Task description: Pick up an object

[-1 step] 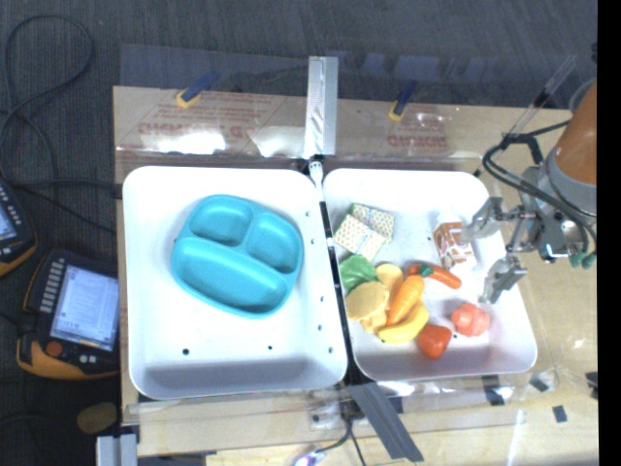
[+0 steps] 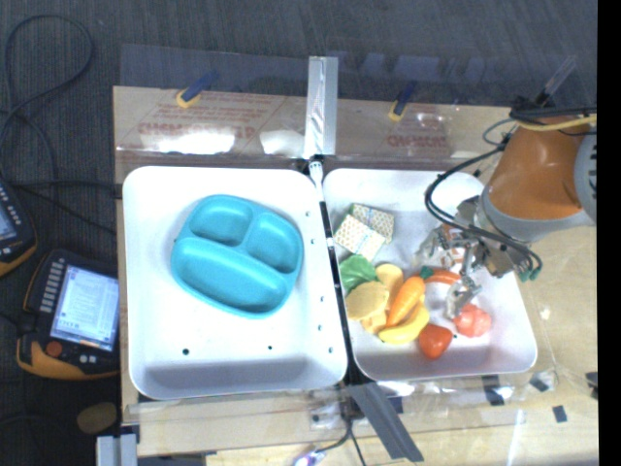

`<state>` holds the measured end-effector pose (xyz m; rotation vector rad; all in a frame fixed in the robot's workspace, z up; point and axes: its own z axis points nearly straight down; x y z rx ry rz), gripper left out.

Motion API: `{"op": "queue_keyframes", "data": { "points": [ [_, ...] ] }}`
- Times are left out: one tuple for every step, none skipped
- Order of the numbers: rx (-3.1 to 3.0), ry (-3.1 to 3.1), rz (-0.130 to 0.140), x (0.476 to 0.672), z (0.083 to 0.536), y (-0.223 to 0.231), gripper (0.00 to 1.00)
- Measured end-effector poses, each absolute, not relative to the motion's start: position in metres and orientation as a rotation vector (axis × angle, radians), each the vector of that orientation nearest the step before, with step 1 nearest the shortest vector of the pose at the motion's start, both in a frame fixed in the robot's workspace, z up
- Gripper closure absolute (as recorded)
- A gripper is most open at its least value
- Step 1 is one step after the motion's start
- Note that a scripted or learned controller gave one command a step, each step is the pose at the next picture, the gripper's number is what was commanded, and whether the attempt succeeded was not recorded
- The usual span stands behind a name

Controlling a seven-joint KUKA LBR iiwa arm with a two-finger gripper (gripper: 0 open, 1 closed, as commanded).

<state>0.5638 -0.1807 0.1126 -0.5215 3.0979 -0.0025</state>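
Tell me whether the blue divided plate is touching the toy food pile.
Apart. The camera view shows the blue plate alone in the left bin; the toy food lies in the right bin.

Left bin [image 2: 146, 357]: on the desk [image 2: 563, 289], touching the right bin along their shared edge.
Right bin [image 2: 514, 357]: on the desk's right side.
Divided tray [image 2: 236, 252]: in the left bin, toward its far edge.
Toy foods [image 2: 403, 309]: heaped in the right bin, from its left wall toward the near right corner.
Flat packets [image 2: 364, 226]: in the right bin's far left corner, behind the heap.
Gripper [image 2: 464, 270]: over the right bin, just beside the heap's right end.
Handheld pendant [image 2: 68, 314]: left of the desk.
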Motion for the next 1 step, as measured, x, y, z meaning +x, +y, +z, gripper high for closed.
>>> {"op": "queue_keyframes", "data": {
  "points": [
    [-0.272,3.118,-0.004,0.6024,0.0898,-0.2205,0.00]
  ]
}}
